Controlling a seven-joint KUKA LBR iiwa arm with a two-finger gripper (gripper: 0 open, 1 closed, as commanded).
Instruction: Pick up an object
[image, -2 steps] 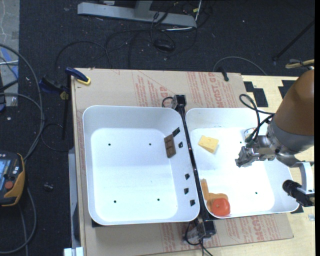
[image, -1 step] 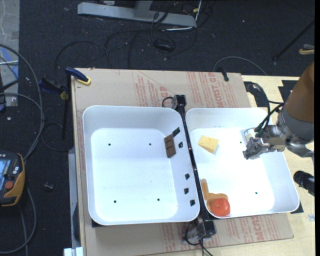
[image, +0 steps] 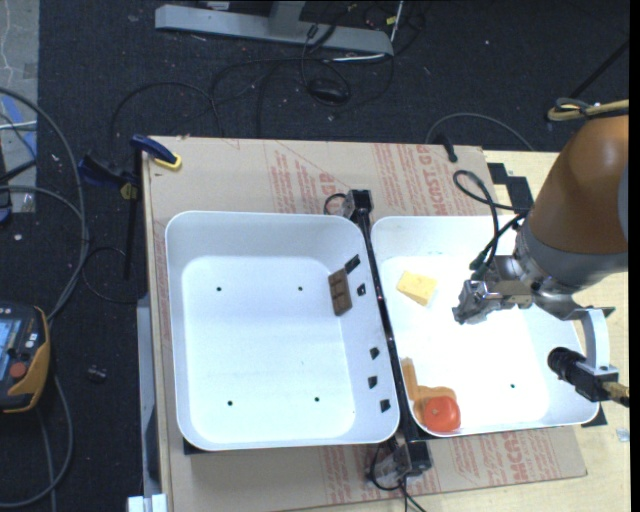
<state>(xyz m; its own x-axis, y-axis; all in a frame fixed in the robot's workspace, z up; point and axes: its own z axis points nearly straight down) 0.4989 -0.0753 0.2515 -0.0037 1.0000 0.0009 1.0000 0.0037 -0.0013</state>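
In the right bin (image: 520, 400) a yellow wedge-shaped block (image: 417, 288) lies near the back left. A red tomato-like ball (image: 439, 412) rests on an orange piece (image: 416, 385) in the front left corner. A brown chocolate-bar piece (image: 340, 294) leans on the right wall of the left bin (image: 260, 340). My gripper (image: 470, 308) hangs over the middle of the right bin, just right of the yellow block and apart from it. I see nothing between its fingers.
Both white bins sit side by side on a cardboard sheet (image: 300, 170). Black clips (image: 374, 352) line the divider between them. Cables and a blue-yellow clamp (image: 155, 151) lie beyond the back edge. The arm's orange band (image: 590, 190) looms over the right side.
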